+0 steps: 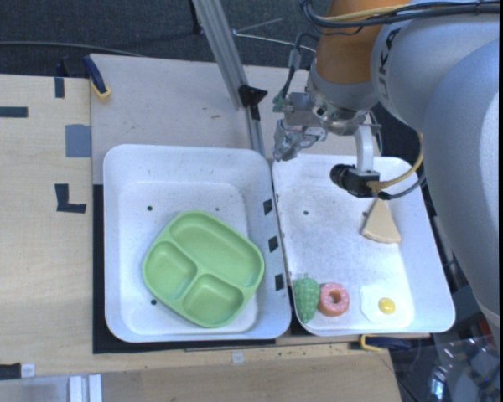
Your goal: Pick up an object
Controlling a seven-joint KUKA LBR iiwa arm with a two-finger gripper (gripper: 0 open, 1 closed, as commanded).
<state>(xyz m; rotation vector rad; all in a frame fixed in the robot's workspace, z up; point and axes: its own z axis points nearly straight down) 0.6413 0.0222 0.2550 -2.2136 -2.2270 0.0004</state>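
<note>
The claw (pixel 287 147), its grip state unclear, hangs over the right bin's (pixel 419 216) far-left corner, well apart from the wedge (pixel 381 224), donut (pixel 333 299) and egg (pixel 386 306), so nothing is lined up.

The grey arm reaches in from the right, its claw (pixel 287 149) pointing down.

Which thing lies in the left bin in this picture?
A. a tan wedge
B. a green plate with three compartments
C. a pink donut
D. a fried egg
B: the green plate with three compartments lies in the left bin, while the pink donut, the fried egg and the tan wedge all lie in the right bin.
</note>
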